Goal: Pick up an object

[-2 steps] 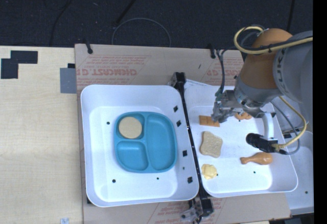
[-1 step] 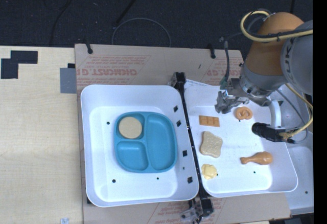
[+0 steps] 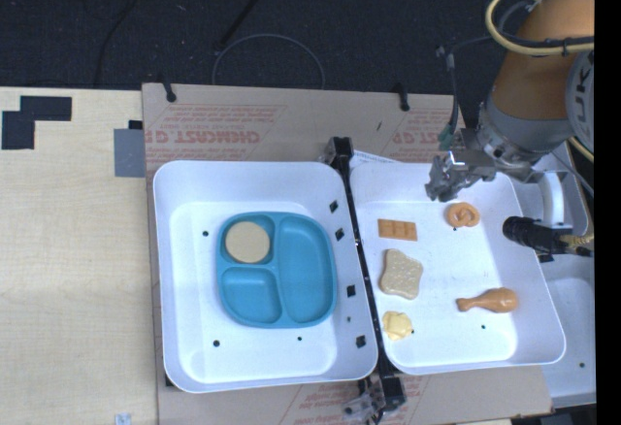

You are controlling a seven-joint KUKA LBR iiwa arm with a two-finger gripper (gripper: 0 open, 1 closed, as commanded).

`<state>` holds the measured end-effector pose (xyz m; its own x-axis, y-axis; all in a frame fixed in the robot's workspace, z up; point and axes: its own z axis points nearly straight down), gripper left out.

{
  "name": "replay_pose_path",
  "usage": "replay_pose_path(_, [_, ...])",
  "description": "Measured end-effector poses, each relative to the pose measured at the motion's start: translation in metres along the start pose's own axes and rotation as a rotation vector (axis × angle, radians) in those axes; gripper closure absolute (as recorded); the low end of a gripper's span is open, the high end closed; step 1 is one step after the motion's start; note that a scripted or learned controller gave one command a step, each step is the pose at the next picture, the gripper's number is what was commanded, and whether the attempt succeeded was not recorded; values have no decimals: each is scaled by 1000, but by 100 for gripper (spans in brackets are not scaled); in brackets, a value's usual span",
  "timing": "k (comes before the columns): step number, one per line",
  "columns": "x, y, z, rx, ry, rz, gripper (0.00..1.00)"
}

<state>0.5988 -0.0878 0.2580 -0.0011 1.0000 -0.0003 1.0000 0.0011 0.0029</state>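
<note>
Two white bins: left bin (image 3: pixel 184 219) holds one blue tray (image 3: pixel 291 282), one round cookie (image 3: pixel 246 242) in it. Right bin (image 3: pixel 524 336), beside the tray: five food items. End effector (image 3: pixel 444 182) grip unclear.

toy foods (image 3: pixel 402 275) well apart, gaps between

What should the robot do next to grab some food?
Probably lower the pincer toward the small donut, the closest food. The pincer sits over the far edge of the right bin, and I see nothing between its fingers.
</note>
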Motion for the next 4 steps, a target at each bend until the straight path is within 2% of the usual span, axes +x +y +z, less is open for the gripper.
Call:
replay_pose_path(1, [-2,0,-21,2,0,0,100])
replay_pose_path(2, [51,-5,-22,6,2,-3,100])
replay_pose_path(3, [100,-12,1,8,2,-3,100])
replay_pose_path(4, [151,-17,0,7,2,-4,100])
